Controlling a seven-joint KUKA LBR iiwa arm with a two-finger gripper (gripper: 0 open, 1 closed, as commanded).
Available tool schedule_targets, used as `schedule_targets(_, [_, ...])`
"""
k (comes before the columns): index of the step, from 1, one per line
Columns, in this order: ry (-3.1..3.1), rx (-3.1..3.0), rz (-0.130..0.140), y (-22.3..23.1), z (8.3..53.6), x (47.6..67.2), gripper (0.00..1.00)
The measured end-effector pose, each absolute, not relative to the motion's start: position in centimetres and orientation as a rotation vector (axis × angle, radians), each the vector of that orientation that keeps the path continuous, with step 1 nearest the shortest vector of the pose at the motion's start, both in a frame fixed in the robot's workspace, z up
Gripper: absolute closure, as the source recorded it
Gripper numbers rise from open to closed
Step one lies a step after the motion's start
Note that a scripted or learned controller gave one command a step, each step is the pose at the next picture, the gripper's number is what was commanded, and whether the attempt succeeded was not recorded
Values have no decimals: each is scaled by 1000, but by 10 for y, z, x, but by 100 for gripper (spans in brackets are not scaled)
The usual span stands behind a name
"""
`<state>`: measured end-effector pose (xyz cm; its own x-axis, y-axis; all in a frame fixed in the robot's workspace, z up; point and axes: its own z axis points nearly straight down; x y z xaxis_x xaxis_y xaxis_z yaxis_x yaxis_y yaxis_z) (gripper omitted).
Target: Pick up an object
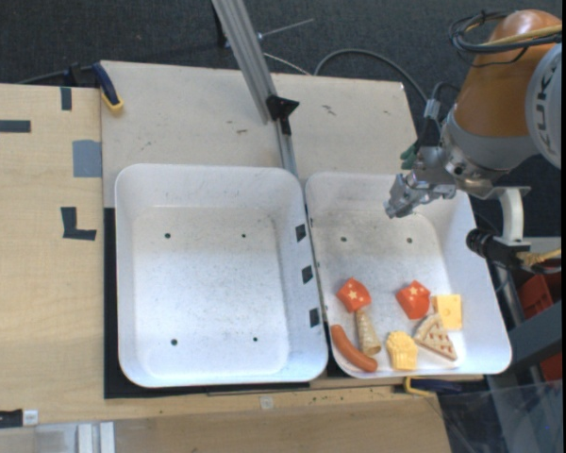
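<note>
The claw (403, 204) hangs over the right bin's (481, 253) far end; I can't tell its grip. The toys (413, 298) lie well apart, clustered at the near end

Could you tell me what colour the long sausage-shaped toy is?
The sausage is orange-red, seen in the camera view.

I see a pale wooden bench (38, 253). Two shallow white plastic bins (212, 182) rest side by side on it, touching.
</note>
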<state>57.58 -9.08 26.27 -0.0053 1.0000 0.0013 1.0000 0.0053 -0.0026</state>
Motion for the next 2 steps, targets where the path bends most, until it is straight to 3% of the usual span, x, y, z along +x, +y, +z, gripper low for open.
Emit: schedule_targets(2, [-2225, -2212, 2, -3, 256, 538, 100])
